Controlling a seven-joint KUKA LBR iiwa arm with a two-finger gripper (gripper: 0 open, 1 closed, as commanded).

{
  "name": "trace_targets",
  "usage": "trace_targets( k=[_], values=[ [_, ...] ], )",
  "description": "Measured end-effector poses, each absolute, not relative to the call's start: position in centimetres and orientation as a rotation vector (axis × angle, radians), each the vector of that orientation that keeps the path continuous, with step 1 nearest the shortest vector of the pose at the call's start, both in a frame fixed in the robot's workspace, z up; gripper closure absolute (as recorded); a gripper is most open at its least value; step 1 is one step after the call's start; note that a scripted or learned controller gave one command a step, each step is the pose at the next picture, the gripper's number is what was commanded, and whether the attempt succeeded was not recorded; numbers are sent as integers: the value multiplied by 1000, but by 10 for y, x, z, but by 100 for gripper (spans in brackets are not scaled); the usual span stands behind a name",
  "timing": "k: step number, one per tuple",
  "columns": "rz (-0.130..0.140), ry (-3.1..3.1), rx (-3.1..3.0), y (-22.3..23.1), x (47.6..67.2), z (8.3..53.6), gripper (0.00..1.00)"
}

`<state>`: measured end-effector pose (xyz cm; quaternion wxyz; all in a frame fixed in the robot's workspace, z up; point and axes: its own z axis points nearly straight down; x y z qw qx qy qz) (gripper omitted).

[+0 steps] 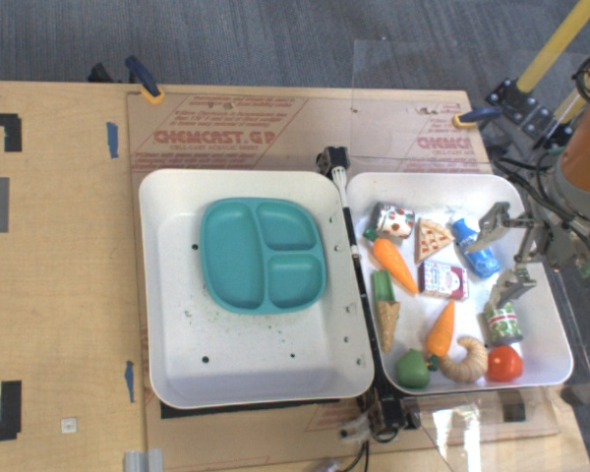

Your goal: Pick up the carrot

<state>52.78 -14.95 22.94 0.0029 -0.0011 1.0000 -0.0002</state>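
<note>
Green round toy vegetable [411, 368] at lower right bin [554, 337] edge. 2 orange plastic carrots [394, 264] [441, 328] lie mid-bin, right of frame. End effector [505, 252] spread wide, holding nothing, hovers right of carrots. Teal divided plate [263, 255] in left bin [167, 293].

bench [59, 293] with two white bins [167, 293]

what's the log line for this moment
gripper: open, over right bin, holding nothing | carrot: lying in right bin, left of gripper, untouched | plate: left bin
</note>
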Motion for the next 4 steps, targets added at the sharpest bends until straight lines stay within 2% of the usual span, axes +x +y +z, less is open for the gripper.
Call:
trace_targets(
  k=[1, 2, 3, 4],
  values=[
    [-3, 3129, -70, -104, 527, 97, 0],
    [-3, 3105, -323, -119, 491, 91, 0],
    [-4, 3121, -190, -95, 493, 92, 0],
    [-6, 3108, -191, -93, 498, 105, 100]
  ],
)
